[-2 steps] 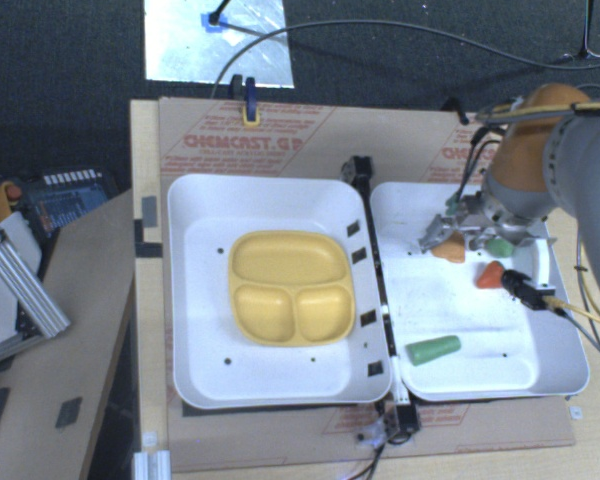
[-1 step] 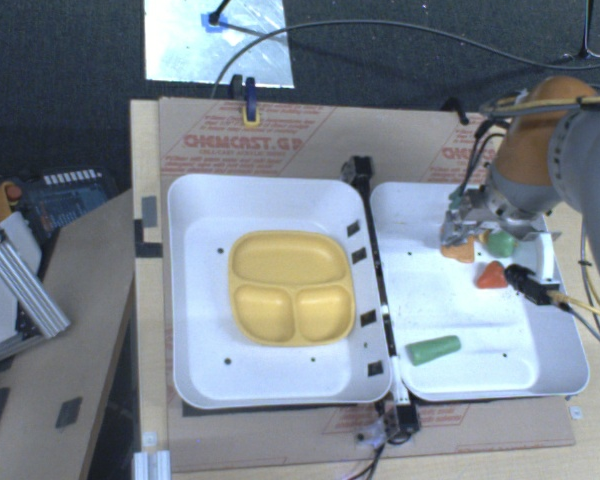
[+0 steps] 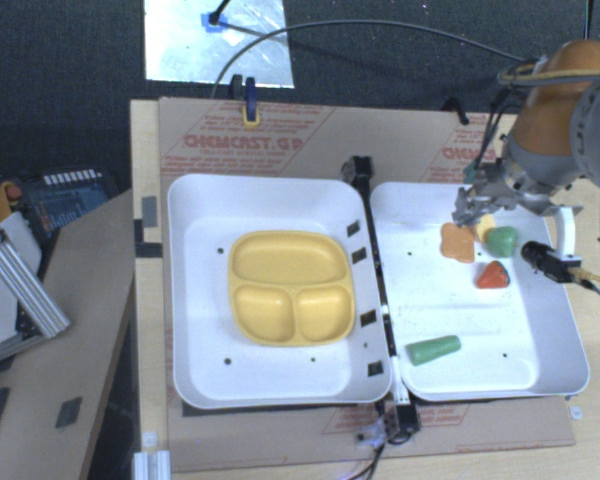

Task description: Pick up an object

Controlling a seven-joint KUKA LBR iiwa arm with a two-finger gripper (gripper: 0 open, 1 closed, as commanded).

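Observation:
The right bin (image 3: 540,368) holds an orange piece (image 3: 457,243), a yellow-green piece (image 3: 499,238), a red piece (image 3: 492,276) and a green cylinder (image 3: 433,348) lying near the front. My gripper (image 3: 470,208) hangs over the back of this bin, just above and behind the orange piece. Nothing shows between its fingers.
A yellow three-compartment tray (image 3: 286,286) lies in the left bin (image 3: 195,268). A black divider with clips runs between the two bins. Cardboard borders both bins, and a grey box and metal rail stand off to the left.

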